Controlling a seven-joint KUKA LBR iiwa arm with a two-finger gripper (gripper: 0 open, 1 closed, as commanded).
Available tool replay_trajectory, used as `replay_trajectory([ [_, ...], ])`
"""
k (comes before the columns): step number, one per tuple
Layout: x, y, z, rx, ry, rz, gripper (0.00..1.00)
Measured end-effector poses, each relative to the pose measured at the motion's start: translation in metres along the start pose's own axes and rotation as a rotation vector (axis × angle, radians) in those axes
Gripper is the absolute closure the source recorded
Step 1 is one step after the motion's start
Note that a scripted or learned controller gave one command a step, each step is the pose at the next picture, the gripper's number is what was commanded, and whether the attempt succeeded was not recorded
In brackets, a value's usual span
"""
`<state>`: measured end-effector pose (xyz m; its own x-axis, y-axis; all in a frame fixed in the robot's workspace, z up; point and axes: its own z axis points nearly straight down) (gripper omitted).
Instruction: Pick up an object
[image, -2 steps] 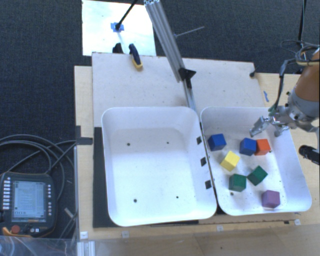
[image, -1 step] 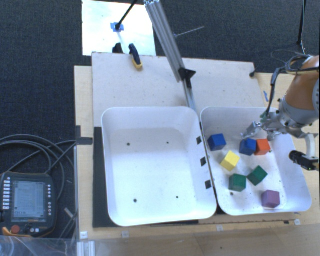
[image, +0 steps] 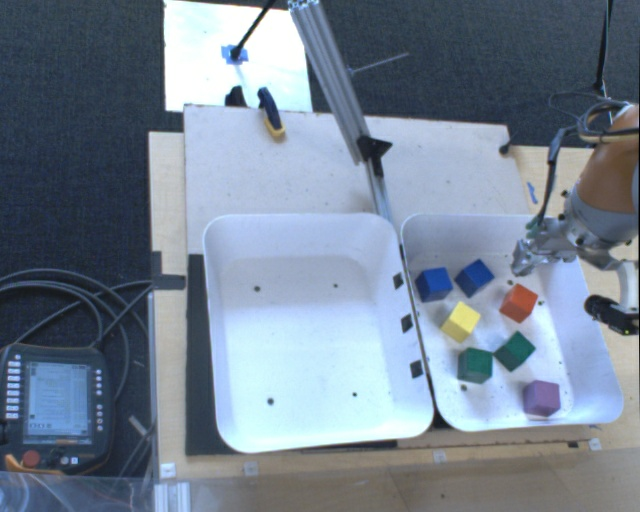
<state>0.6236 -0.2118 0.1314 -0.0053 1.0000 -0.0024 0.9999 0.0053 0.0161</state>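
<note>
Purple block (image: 541, 397) lies well below the hand (image: 527, 257).

The two bins, the left one (image: 300, 330) and the right one (image: 590, 385), look like smooth white plastic with a soft shine. The blocks, for example the yellow block (image: 461, 321) and the purple block (image: 541, 397), have a matt painted surface. The board (image: 330, 170) under the bins is pale, matt and speckled. The floor (image: 70, 130) looks like dark rough carpet. The pole (image: 330, 70) is ribbed bright metal.
</note>
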Motion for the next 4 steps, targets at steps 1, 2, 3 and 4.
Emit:
replay_trajectory([
  [1,-0.007,0.002,-0.046,0.009,-0.001,0.002,1.00],
  [2,-0.013,-0.002,-0.096,0.008,-0.001,0.003,1.00],
  [3,-0.013,-0.001,-0.113,0.011,0.001,0.001,1.00],
  [4,0.050,-0.011,-0.114,0.014,0.004,-0.005,1.00],
])
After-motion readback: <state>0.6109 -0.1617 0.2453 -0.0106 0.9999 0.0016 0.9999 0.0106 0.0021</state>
